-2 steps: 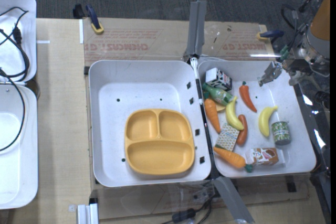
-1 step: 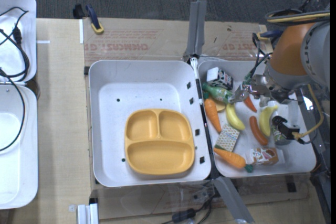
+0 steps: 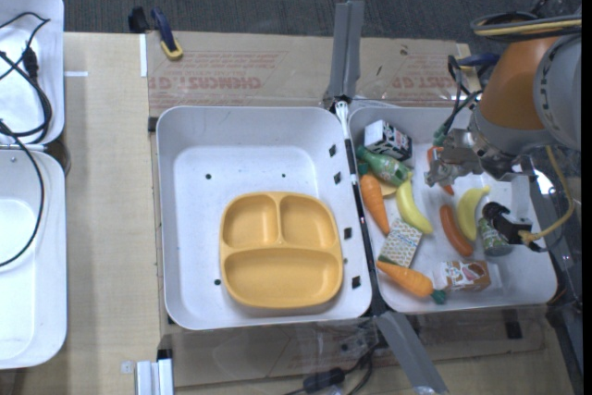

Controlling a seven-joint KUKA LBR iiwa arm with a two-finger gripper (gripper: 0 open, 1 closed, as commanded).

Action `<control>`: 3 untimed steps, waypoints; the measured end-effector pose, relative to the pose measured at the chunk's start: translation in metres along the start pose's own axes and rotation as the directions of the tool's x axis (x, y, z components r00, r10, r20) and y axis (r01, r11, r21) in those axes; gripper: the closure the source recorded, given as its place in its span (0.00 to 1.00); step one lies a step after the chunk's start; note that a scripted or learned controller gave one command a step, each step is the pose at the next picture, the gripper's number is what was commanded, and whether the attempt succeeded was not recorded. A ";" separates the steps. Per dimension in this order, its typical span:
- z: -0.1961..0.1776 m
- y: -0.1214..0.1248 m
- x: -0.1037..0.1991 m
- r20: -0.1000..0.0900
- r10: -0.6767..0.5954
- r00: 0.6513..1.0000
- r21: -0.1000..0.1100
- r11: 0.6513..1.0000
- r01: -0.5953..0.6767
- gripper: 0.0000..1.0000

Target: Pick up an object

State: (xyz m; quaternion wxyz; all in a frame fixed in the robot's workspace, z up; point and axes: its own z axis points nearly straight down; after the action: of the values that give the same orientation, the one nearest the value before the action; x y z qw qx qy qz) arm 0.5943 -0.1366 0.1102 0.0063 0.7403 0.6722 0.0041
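Observation:
My gripper [image 3: 447, 166] hangs over the back right part of the right bin [image 3: 541, 277], below the arm's orange band. A small red-orange piece [image 3: 435, 173] lies right at its tip. The bin holds several items: a black-and-white box [image 3: 388, 141], a green item [image 3: 384, 166], a carrot [image 3: 374, 202], a banana [image 3: 413, 208], a patterned packet [image 3: 400, 245], a second carrot [image 3: 407, 278], a red sausage-shaped item [image 3: 455, 230], a yellow fruit [image 3: 472, 203], a dark bottle [image 3: 496, 232] and a small carton [image 3: 465, 275].
The left bin [image 3: 185, 199] holds a yellow divided plate [image 3: 280, 250]. A grey upright bar [image 3: 347, 51] rises where the bins meet. A blue and yellow clamp [image 3: 165, 32] lies on the bench at the back. White basins with black cables [image 3: 23, 106] stand at the far left.

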 end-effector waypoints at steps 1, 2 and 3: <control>-0.107 0.044 0.042 0.002 0.161 0.987 0.015 0.987 -0.161 1.00; -0.106 0.043 0.042 0.002 0.161 0.987 0.016 0.987 -0.161 0.00; 0.010 0.066 -0.021 0.003 0.227 0.974 0.016 0.974 -0.227 0.00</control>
State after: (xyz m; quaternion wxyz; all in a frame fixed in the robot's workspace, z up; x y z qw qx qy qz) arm 0.6581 -0.1641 0.1015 0.0001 0.8122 0.5833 -0.0013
